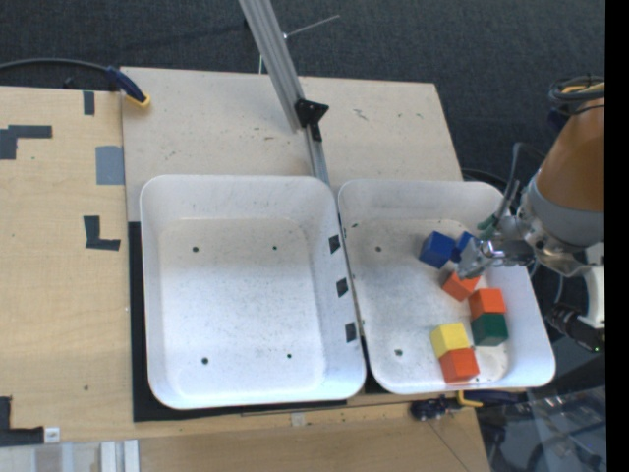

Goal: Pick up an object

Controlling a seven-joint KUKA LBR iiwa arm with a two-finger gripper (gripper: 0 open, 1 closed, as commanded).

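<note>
Far left of frame: bare wooden surface (59,264) w/ grey tape marks, black cable at upper left. Nothing task-related here.

Left-centre: left bin (157,264), white, shallow. A metal rail (280,57) runs down from top of frame to the seam btwn the two bins.

Right-centre: right bin (393,234) holds all the blocks, clustered toward its right side. Blue block (437,249) uppermost; small orange block (458,286) just below-right of it. Further down: orange block over green block (489,329), touching; yellow block (450,337) beside them, w/ another orange one touching its lower edge.

Right edge: arm reaches in, orange band above wrist. Hand (475,259) low in right bin, btwn blue block and small orange block. Whether it's wide, narrow or gripping – can't tell, tips too small and blurred. No block clearly seen in it.

Risks, my read: target likely blue or small orange block, both just beside the hand. Blocks so near each other → a closing hand may catch two, or shove one aside & close on air. Bin's right wall is near, so wrist could foul the rim. Off-centre grip on a cube corner → slip on lift.
</note>
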